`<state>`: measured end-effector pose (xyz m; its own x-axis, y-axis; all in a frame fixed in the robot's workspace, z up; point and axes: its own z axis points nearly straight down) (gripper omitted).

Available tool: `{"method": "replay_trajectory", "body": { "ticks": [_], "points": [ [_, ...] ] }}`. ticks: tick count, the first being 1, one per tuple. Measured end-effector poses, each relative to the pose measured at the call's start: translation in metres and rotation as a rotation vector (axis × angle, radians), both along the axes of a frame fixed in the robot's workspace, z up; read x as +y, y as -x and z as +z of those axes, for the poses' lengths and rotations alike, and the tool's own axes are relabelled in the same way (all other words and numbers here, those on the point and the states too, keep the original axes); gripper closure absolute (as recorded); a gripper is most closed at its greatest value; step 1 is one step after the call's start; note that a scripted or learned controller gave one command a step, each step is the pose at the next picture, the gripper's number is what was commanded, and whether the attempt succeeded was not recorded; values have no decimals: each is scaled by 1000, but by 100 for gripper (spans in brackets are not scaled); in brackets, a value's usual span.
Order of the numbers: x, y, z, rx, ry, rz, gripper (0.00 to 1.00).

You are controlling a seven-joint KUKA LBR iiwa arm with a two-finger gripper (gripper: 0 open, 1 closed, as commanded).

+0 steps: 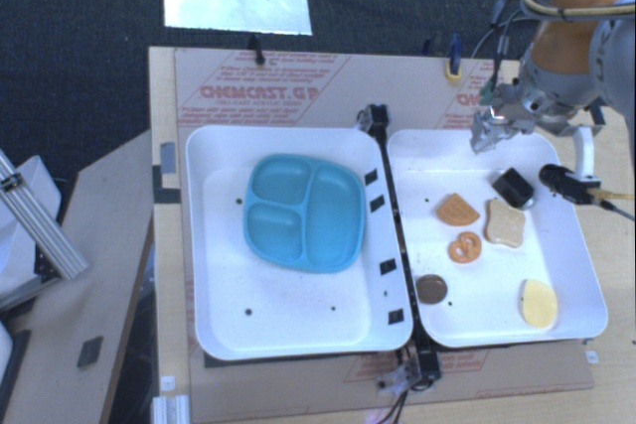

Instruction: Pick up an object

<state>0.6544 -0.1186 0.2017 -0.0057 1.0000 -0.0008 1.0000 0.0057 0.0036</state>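
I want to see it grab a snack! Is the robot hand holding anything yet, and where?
Nothing is held. The gripper hangs over the far edge of the right bin, with no food between its fingers.

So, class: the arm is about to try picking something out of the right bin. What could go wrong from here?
1. The gripper sits near the bin's far rim, away from the food pieces, so it could close on nothing.
2. The orange wedge, pretzel and bread slice lie close together; a grab could nudge a neighbour.
3. The pieces look flat, so fingers may slip over them.
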Motion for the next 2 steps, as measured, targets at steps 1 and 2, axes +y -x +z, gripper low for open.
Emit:
{"method": "replay_trajectory", "body": {
  "ticks": [1, 2],
  "points": [
    [46, 7, -2, 2, -1, 3, 100],
    [104, 2, 6, 1, -2, 4, 100]
  ]
}}
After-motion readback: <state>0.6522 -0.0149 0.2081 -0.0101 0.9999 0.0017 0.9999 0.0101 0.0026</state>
